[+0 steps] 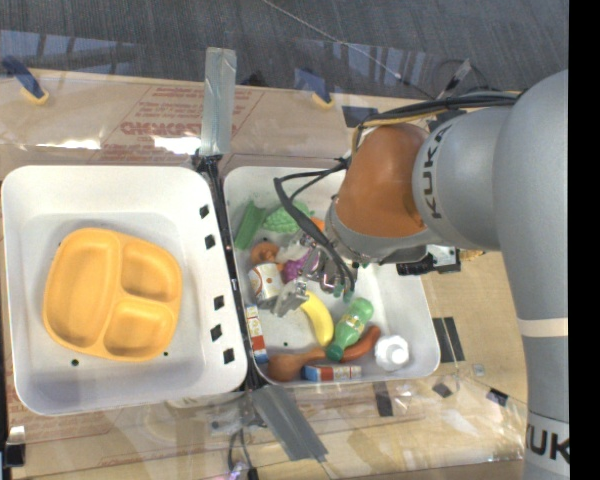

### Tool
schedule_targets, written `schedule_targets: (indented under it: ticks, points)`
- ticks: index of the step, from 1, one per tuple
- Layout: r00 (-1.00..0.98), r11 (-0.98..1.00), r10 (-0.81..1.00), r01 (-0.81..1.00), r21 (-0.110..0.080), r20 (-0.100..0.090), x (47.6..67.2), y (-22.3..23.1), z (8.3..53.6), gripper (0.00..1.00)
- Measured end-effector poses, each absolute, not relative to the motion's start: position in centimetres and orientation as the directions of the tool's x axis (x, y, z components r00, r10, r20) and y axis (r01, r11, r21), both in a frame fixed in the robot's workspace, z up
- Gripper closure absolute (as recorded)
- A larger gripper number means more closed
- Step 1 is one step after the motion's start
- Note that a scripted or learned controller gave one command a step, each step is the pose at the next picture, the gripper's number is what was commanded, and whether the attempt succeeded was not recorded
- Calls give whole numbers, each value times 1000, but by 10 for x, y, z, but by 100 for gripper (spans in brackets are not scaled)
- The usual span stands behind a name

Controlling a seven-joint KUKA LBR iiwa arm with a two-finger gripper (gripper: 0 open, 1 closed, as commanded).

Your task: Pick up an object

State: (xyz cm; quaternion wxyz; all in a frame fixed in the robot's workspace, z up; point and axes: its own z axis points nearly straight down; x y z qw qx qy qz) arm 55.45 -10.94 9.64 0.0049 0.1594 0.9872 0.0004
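Observation:
My gripper [315, 273] reaches down into the right bin [415, 313], under the orange wrist band, over a heap of small things. Just below it lie a yellow banana [318, 319] and a green bottle [353, 320]. A purple piece [294, 266] and a small can [265, 281] sit at its left. Green toys [273, 219] lie toward the bin's far left corner. The wrist hides the bin's far right part.
A white cap-shaped thing [392, 351], a red-brown sausage shape [361, 340], a brown lump [285, 366] and a tube [331, 373] lie along the right bin's near wall. The left bin [40, 198] holds a yellow divided tray [110, 293]. Grey tape [217, 98] runs between the bins.

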Motion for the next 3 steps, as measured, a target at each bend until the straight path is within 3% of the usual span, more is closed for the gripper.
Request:
schedule_targets:
  ticks: [1,2,3]
  points:
    - [-888,888,460,460,0,1,532,-103,92,0]
    - [-729,729,684,684,-1,1,635,-94,92,0]
    - [-735,735,678,678,-9,6,633,-94,101,100]
